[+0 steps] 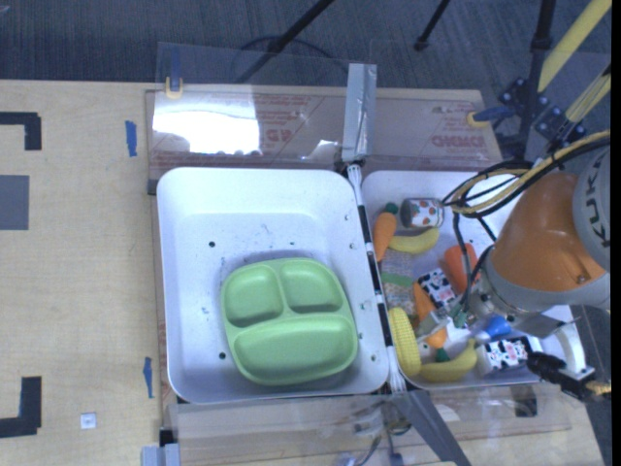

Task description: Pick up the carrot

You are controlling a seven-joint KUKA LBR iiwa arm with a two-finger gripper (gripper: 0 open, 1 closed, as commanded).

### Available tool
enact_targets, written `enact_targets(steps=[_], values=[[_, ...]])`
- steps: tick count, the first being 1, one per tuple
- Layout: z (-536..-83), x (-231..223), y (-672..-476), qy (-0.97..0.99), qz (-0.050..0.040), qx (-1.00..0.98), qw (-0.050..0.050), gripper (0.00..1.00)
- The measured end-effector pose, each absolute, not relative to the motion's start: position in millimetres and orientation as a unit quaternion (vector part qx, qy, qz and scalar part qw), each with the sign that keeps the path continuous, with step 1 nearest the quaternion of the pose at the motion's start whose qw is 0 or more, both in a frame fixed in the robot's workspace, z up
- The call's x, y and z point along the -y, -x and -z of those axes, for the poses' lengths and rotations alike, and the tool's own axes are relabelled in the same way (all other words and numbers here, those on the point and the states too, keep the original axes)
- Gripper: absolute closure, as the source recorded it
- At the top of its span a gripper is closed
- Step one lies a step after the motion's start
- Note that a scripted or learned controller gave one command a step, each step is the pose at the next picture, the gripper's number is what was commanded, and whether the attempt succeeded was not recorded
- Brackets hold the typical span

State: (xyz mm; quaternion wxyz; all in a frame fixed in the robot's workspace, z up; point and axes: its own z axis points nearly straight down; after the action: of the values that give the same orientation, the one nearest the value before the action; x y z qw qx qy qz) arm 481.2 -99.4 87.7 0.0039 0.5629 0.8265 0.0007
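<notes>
Bench w/ two white bins; carrot (pixel 384 232) in right bin (pixel 374 187) by divider. Gripper (pixel 473 311) state can't tell; arm reads "KU".

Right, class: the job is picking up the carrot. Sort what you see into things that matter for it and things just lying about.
Belongs to the job:
carrot, at the right bin's left edge
right bin
arm, over that bin

Just lying about:
green divided plate in the left bin
banana
corn cob
</notes>
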Motion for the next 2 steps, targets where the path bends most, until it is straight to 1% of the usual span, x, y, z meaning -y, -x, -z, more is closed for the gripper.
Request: enact_targets(steps=[1,2], values=[[-184.2,68.2,-479.9,-0.612,-0.0002,-0.791,0.000,0.00],[-98.5,109.8,-481.5,-0.530,-0.0006,-0.848,0.005,0.00]])
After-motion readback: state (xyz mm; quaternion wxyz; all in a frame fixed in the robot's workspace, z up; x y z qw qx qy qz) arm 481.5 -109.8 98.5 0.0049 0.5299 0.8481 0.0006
